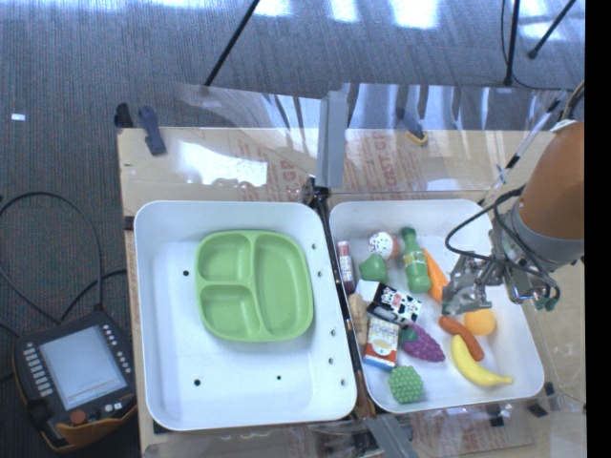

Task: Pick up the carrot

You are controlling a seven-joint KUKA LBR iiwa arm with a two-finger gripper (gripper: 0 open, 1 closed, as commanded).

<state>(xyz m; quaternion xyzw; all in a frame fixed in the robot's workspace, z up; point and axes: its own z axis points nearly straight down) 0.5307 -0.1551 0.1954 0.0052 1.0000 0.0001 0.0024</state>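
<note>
Green bumpy fruit (406, 384) and banana (477, 366) lie nearest, in the right bin (516, 208). Carrot (434, 273) lies beside the green bottle (414, 260), untouched. Claw (465, 296) hovers just right of it, over the toys; can't tell how far it's open.

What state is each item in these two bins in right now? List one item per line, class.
Green divided plate: flat in the left bin.
Carrot: lying in the right bin, not gripped.
Tool: low over the right bin, beside the carrot.
Banana: lying flat.
Green bottle: lying down.
Milk carton: tipped on its side.
</note>
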